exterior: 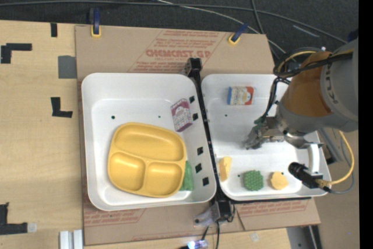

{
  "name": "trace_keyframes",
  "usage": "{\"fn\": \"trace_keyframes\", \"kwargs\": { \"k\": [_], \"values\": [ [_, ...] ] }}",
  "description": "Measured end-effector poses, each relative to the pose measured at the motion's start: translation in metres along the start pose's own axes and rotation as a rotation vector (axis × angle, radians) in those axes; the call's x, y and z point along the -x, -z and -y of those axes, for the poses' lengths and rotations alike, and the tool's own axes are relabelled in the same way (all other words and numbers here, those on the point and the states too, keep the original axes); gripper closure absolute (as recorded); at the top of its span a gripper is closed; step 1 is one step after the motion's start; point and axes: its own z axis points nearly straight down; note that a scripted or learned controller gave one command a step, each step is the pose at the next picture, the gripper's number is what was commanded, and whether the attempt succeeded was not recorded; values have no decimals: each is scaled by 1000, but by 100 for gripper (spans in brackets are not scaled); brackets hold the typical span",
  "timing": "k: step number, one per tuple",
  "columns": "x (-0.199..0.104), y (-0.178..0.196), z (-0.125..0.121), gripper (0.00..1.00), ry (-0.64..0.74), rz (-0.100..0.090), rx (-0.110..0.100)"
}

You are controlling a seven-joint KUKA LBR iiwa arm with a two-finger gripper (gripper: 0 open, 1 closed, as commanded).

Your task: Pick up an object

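Arm (323,96) cut off by the right picture edge. Gripper (256,138), left of the arm's wrist, too small and dark to tell its finger state. Green item (187,176) largely hidden behind the yellow tray (147,159). Print on the packet (182,115) above the tray too small to read

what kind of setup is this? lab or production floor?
Looks like a lab grasping rig, not production. Two white bins clamped on cardboard, loose cables across the floor, and toy-like items: a yellow tray, a green piece. The gripper hangs over the right bin.
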Motion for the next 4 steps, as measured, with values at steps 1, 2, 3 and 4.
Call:
{"fn": "trace_keyframes", "kwargs": {
  "k": [1, 2, 3, 4],
  "values": [
    [1, 43, -6, 100, -1, 1, 5],
    [9, 87, -5, 100, -1, 1, 3],
    [9, 129, -3, 100, -1, 1, 4],
    [-44, 117, -16, 100, 2, 1, 1]
  ]
}}
